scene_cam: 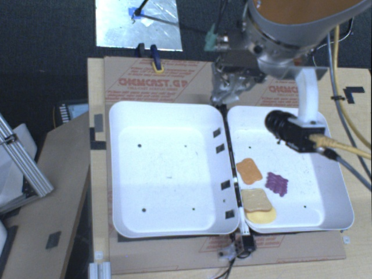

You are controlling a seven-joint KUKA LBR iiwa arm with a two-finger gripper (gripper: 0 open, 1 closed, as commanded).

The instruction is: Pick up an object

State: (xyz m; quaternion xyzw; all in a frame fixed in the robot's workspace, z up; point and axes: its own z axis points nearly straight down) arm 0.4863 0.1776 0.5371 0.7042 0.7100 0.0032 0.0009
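From my remote seat I see the grey arm's two-finger gripper [224, 99], a dark metal assembly, poised over the far edge of the bench, just above the seam where the two bins meet. Whether it is released or clenched I cannot tell, and nothing shows in its grasp. A black cylindrical unit on a white bracket [292, 130] juts from the arm over the far part of the shallow white plastic right bin [331, 182]. The pickable things all lie in that bin, crowded toward its left wall. There is a flat, smooth orange rounded piece [249, 170]; just right of it a knobbly purple piece [276, 183]; and nearer the front left corner a tan square slice [255, 199] overlapping a pale yellow round disc [265, 216]. The right half of that bin's floor gives me open room. The shallow white plastic left bin [125, 156] has rounded corners and a few dark specks on its floor. Black clips [225, 185] line the seam. Both bins sit on a brown cardboard sheet with red print [157, 81], pinned at its far edge by a blue and yellow clamp [156, 59]. Beyond lie a crinkled silver foil sheet [138, 15] on dark carpet and, at left, a ribbed aluminium rail [23, 161].
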